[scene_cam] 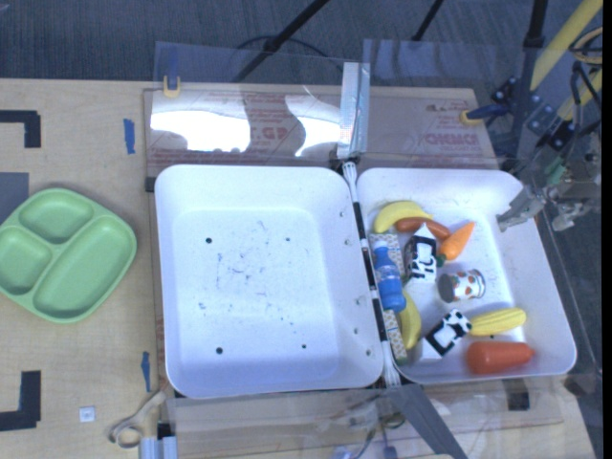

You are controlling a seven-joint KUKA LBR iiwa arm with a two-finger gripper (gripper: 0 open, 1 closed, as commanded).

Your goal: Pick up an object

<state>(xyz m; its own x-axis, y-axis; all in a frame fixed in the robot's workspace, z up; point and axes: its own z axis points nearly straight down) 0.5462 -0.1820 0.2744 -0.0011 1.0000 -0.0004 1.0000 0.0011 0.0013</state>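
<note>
- Camera view: gripper sits at the far right edge of the right bin, just over its rim. Whether it is apart or together I cannot tell from this slant; nothing visible in it.
- Objects are all clustered in the right bin: yellow banana at the far side, orange carrot beside it, blue bottle along the divider, a black-and-white piece, a small round figure, a yellow piece, a red-orange piece nearest the front rim.
- Left bin holds nothing to grasp. Green divided plate rests on the counter, well apart on the left.
- Carrot is the nearest object to the gripper, inward and to its left; the rest lie further in or toward the front.
- Judgement: step in hand is the approach. Best pick a piece with free space round it, such as the carrot or red-orange piece; centre over it, align across its narrow width, descend straight, avoid the crowded divider side.
</note>
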